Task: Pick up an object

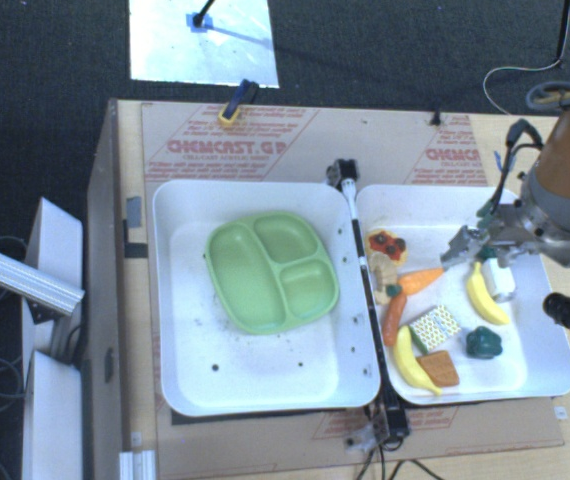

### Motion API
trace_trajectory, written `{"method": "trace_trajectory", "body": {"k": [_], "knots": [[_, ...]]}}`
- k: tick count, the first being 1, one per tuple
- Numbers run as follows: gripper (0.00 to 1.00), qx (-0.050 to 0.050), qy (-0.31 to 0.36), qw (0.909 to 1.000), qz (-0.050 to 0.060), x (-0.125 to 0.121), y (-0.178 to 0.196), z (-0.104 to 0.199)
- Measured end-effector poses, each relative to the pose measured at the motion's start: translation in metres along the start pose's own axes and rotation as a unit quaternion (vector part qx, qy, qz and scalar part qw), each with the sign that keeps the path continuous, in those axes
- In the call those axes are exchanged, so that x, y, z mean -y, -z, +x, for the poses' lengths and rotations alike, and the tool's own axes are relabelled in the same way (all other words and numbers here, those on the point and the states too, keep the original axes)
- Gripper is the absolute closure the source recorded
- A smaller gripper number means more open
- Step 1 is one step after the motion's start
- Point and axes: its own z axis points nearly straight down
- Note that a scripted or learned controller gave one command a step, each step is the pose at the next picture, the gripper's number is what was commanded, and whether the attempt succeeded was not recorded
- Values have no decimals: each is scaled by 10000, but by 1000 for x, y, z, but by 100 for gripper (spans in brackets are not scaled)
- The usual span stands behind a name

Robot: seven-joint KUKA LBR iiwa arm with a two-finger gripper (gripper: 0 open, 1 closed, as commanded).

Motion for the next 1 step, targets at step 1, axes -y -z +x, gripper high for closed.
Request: {"method": "trace_trajectory", "body": {"k": [1], "knots": [[0,-5,-9,10000,21,-19,-144,-20]]}}
